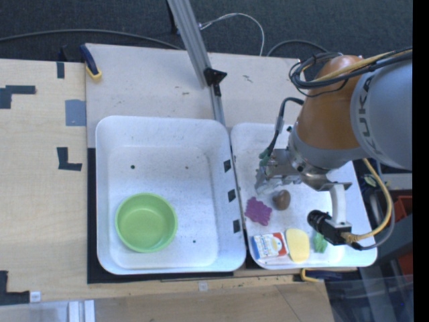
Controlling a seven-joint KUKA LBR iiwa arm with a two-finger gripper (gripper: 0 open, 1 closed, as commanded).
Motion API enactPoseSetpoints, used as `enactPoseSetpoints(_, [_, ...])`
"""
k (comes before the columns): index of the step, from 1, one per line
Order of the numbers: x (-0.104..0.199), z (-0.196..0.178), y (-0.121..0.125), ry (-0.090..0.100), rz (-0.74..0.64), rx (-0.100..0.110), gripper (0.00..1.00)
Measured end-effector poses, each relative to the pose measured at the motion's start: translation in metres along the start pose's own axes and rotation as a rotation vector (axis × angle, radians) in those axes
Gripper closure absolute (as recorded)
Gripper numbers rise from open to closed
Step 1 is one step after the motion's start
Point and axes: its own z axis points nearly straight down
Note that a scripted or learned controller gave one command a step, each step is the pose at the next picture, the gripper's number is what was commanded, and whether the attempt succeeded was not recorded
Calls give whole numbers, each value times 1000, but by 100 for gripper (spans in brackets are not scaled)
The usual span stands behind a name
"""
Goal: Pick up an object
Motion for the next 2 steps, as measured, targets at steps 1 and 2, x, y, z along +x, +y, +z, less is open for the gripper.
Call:
enactPoseSetpoints(1, [47,1,-7,0,0,0,100])
enactPoseSetpoints(2, [102,-4,3,0,-2,-1,100])
